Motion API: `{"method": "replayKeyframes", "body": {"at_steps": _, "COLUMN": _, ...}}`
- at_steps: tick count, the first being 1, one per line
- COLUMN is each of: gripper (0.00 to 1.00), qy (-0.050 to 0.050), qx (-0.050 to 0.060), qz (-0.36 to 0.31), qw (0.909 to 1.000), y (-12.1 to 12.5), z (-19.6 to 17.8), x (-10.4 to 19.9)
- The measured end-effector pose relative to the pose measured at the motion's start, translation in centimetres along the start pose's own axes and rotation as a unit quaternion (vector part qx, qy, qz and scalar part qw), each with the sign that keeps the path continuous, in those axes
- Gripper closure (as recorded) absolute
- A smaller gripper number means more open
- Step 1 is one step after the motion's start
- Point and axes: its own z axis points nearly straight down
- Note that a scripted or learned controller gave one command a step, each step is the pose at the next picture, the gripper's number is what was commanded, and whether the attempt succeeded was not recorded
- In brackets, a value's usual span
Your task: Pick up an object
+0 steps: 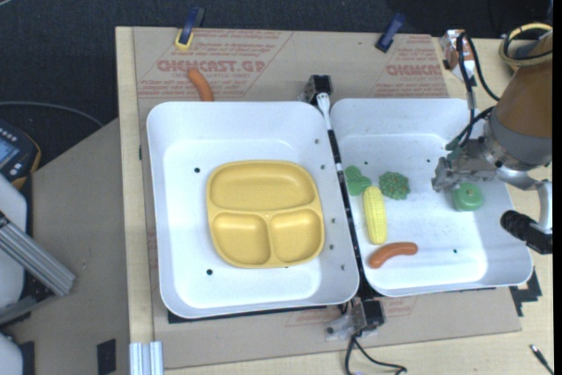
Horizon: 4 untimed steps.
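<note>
Right bin (413, 123): we see open white floor along its far half and near its front right corner; the toys gather toward its left and middle
Left bin (176, 189): we see a yellow divided tray (263, 212) in the middle, with bare white floor all round it
Arm: we see it reach in over the right bin's right wall, orange band above the wrist
Fingers (455, 178): we find them low at the right side of the right bin; whether they are open or closed we cannot tell
Green round toy (468, 198): we place it just beside the fingers, on their near side; contact unclear
Other toys: broccoli (394, 184), corn cob (375, 214), green leafy piece (356, 181) and sausage (392, 253), all well left of the fingers
Worktop (255, 66): we read red print "CHEMCAST" on the board; a second print at right is too faint to read
</note>
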Motion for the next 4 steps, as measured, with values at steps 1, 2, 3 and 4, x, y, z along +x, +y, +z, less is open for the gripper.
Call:
{"method": "replayKeyframes", "body": {"at_steps": 1, "gripper": 1.0, "qy": 0.0, "qx": -0.001, "qz": -0.001, "qw": 1.0, "y": 0.2, "z": -6.5, "x": 0.0}}
{"method": "replayKeyframes", "body": {"at_steps": 2, "gripper": 1.0, "qy": 0.0, "qx": 0.001, "qz": -0.001, "qw": 1.0, "y": 0.3, "z": -6.9, "x": 0.0}}
{"method": "replayKeyframes", "body": {"at_steps": 3, "gripper": 1.0, "qy": 0.001, "qx": 0.002, "qz": -0.003, "qw": 1.0, "y": 2.3, "z": -5.8, "x": 5.2}}
{"method": "replayKeyframes", "body": {"at_steps": 4, "gripper": 1.0, "qy": 0.002, "qx": 0.001, "qz": -0.004, "qw": 1.0, "y": 3.9, "z": -7.1, "x": 10.5}}
